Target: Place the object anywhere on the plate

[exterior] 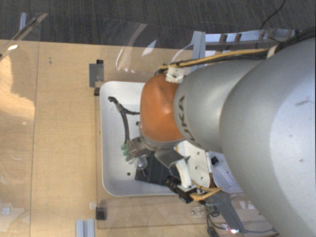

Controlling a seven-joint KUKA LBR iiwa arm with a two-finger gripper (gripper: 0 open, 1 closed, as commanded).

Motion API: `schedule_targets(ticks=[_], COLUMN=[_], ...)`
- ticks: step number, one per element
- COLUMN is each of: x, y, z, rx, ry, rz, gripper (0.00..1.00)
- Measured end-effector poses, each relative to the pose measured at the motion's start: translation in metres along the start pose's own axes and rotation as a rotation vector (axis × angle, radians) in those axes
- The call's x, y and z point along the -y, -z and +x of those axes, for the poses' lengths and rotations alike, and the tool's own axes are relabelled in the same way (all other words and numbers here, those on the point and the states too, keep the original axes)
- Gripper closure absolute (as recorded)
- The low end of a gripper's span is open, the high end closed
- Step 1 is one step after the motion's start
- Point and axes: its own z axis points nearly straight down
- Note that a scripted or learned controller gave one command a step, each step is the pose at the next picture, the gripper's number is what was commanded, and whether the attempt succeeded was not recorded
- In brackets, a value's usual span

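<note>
We had the gripper (pixel 132 151) low in the white bin (pixel 109 132), probably going for a pickup, but honestly couldn't tell its grip state.

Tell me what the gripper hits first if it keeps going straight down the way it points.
The gripper points down into the white bin. Going straight on, it would probably meet the bin's white floor first, right beside the dark flat object lying there. Depth is unclear from this slant.
</note>
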Motion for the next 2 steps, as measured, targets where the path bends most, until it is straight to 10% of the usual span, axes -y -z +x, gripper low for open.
schedule_targets(ticks=[1, 2], x=[-0.024, -0.093], y=[0.098, -0.005], z=[-0.030, -0.016], rx=[0.002, 0.000], ry=[0.408, 0.324], rz=[-0.007, -0.001], gripper=[1.00, 1.00])
